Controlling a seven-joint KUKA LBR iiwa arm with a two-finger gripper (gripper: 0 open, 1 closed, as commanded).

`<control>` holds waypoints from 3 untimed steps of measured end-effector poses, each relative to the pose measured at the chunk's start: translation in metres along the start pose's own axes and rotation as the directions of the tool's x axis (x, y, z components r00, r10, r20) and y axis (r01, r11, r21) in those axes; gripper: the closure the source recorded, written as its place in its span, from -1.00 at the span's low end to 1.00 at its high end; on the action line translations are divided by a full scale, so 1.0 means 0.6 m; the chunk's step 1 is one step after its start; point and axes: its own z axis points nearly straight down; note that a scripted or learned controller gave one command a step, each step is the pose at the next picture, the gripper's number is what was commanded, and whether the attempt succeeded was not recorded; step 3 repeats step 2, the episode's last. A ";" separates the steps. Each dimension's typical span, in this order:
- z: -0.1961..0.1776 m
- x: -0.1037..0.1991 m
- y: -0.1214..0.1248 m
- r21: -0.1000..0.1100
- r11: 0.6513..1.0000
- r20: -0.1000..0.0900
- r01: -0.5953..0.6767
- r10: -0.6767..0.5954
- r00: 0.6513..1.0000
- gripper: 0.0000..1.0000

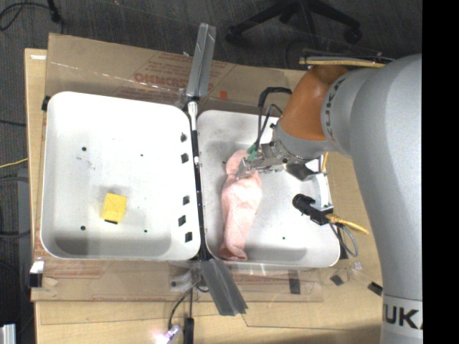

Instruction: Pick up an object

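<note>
Grey and rounded, the arm [373,135] takes up the right side of the camera view, and an orange band [308,110] is seen above its wrist. Brown cardboard covers the counter [107,56], on which two shallow white bins are set side by side, their inner rims touching along a row of black clips. The left bin [107,120] is the wider of the two as seen from above. The right bin [287,231] is reached into by the arm from the right.

A pink cloth [240,210] is laid lengthwise in the right bin, close against its left wall, with its lower end near the front rim and its upper end bunched up. A yellow block [114,207] is found in the left bin, towards the front left, well apart from the walls and from the cloth.

The gripper [252,162] is held low over the bunched upper end of the pink cloth and appears to be touching it. Whether the gripper is set wide or narrow cannot be told, and a hold on the cloth cannot be confirmed.
</note>
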 end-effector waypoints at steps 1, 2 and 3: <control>-0.066 0.076 -0.017 0.003 0.967 -0.003 0.253 -0.253 0.967 1.00; -0.147 0.132 0.034 0.002 0.994 -0.001 -0.113 0.113 0.994 1.00; -0.147 0.132 0.034 0.002 0.994 -0.001 -0.113 0.113 0.994 1.00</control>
